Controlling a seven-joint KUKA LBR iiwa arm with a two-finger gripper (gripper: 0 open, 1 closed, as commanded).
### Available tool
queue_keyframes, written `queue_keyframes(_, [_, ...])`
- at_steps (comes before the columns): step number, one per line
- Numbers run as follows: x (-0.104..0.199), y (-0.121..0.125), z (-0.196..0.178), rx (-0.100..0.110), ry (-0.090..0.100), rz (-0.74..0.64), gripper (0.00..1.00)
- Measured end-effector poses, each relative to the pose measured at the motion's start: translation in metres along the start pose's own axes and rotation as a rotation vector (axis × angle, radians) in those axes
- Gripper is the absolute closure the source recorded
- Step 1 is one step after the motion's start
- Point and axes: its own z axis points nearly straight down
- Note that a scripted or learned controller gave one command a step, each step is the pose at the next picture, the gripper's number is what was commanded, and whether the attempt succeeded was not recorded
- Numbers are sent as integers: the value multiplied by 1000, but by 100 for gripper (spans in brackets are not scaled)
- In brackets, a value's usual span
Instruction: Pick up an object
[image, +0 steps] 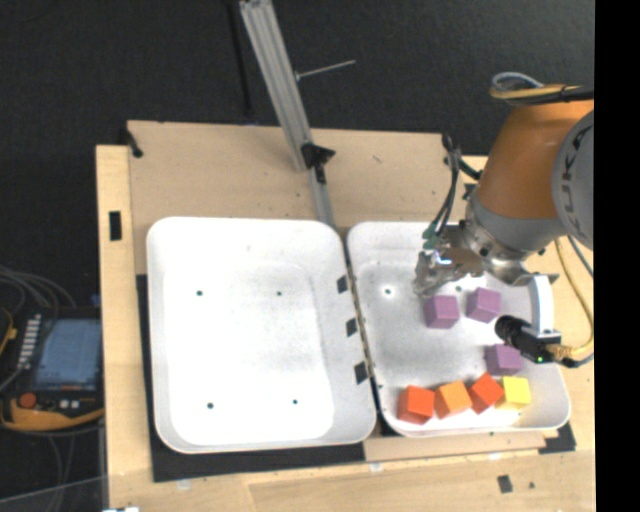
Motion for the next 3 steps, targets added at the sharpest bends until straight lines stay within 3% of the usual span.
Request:
queue_keyframes(2, [113, 3, -1, 3, 1, -1, 100])
queue_keyframes(3, [165, 21, -4, 2, 1, -1, 100])
